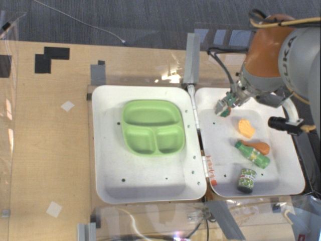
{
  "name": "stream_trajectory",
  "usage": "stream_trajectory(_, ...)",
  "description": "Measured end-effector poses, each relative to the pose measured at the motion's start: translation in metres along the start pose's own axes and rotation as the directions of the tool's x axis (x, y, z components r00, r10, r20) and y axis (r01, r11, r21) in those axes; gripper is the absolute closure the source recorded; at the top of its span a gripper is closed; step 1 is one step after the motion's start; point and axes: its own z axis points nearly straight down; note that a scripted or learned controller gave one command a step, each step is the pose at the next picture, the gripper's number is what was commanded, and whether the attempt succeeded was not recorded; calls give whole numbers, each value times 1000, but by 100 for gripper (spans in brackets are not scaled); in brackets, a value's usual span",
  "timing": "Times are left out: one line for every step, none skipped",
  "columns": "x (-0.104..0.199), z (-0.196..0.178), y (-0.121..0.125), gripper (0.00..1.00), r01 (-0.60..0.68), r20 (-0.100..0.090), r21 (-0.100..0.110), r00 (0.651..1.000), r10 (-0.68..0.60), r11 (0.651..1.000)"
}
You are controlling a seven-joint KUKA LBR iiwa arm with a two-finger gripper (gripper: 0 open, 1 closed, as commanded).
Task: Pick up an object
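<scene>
Right bin (pixel 281 185): orange piece (pixel 246 128) just below-right of pincer (pixel 224 107); pincer state unclear.

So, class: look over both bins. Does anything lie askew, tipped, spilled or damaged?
Nothing looks spilled or broken. In the right bin the green bottle lies on its side, slanted, and the small can also seems tipped over. The green tray sits flat in the left bin.

Right bin: orange block (pixel 246 128); green bottle (pixel 253 155) lying; green can (pixel 247 179).
</scene>
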Motion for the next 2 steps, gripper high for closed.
stream_trajectory(74, 3, 21, 100, -342, -3, 8, 940, 342, 940)
stream_trajectory(128, 4, 57, 100, -689, 1, 10, 725, 689, 725)
